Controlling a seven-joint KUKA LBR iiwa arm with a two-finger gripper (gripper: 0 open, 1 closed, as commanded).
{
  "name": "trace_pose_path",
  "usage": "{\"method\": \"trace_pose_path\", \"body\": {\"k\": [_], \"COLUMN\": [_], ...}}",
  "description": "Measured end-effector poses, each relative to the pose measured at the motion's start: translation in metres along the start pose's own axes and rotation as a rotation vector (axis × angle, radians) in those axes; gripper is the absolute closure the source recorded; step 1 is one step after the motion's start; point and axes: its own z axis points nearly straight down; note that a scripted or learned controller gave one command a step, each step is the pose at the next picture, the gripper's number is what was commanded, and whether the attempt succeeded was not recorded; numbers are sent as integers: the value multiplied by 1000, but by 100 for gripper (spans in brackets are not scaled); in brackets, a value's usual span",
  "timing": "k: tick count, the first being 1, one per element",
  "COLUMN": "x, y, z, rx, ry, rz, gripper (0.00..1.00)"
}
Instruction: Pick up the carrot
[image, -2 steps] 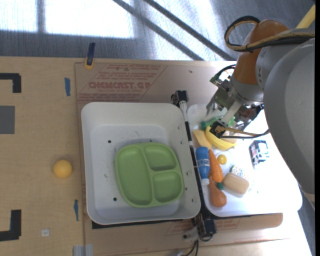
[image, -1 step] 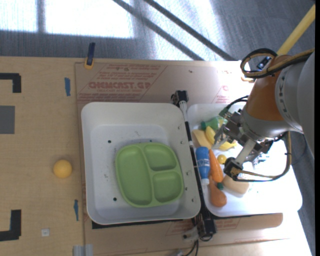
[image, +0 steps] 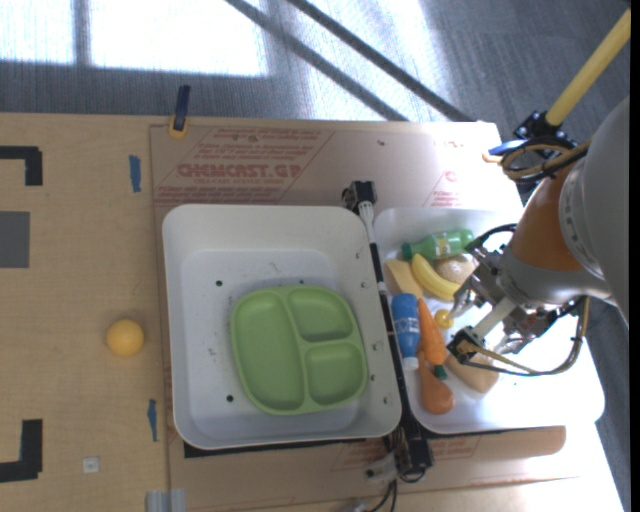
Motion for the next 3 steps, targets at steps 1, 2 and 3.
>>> {"method": "trace_pose_path", "body": {"k": [1,2,3], "x": [39,24,37], "y": [-77,-53,-107], "z": [-66,-64,-63], "rx": [-8,-10,0], "ry": [12,6,3], "rz": [-51,75,39], "gripper": [0,0,0]}}
